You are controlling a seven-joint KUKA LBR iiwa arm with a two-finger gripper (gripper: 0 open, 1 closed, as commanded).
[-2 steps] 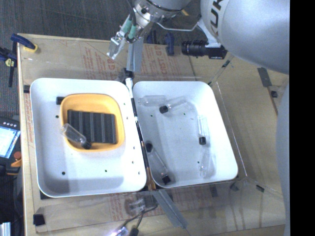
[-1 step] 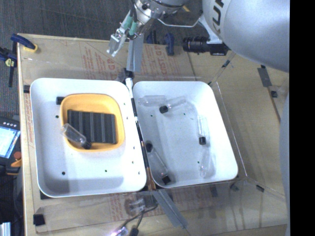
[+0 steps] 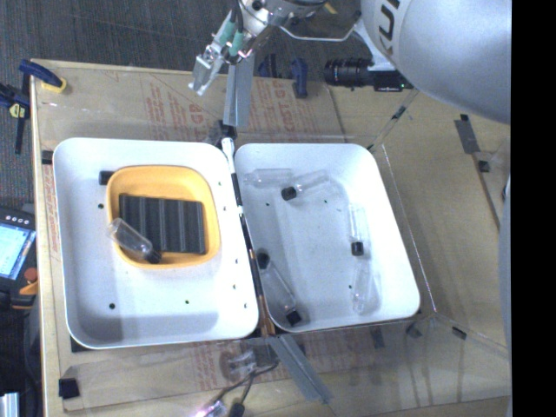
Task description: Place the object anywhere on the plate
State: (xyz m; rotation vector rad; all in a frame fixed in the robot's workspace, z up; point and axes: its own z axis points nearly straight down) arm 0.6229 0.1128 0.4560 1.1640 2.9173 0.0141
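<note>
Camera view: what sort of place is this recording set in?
Probably a robotics lab bench: a grey robot arm reaches over a left bin holding a yellow plate and a right bin of clear capped tubes; a blue clamp sits at the bench corner.

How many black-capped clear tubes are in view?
5: one tube on the yellow plate; four in the right bin: back, right side, left wall, front-left corner. Further clear ones may be missed.

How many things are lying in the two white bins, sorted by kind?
Yellow plate: 1
Clear tubes with black caps: 5, counted by caps; one on the plate, four in the right bin at
Total: 6
</note>
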